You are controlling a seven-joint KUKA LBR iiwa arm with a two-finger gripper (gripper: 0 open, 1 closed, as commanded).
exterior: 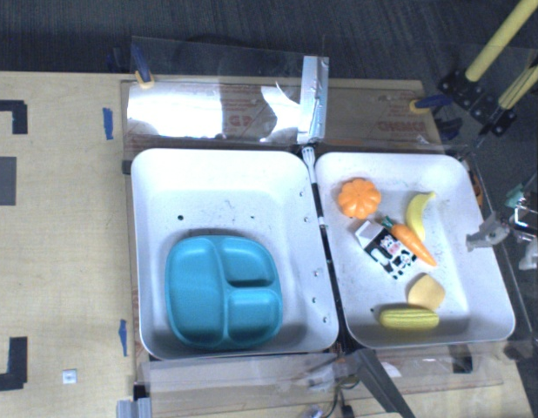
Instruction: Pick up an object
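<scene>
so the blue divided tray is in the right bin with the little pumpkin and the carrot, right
Not quite. The camera view shows the blue divided tray alone in the left bin. The little pumpkin and the carrot are in the right bin.

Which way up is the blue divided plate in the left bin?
Right side up. The blue divided plate lies flat on the floor of the left bin, with its three compartments facing the camera; nothing shows in them.

The gripper (494, 231) pokes in low at the far right edge, its metal fingertip pointing left.
</scene>
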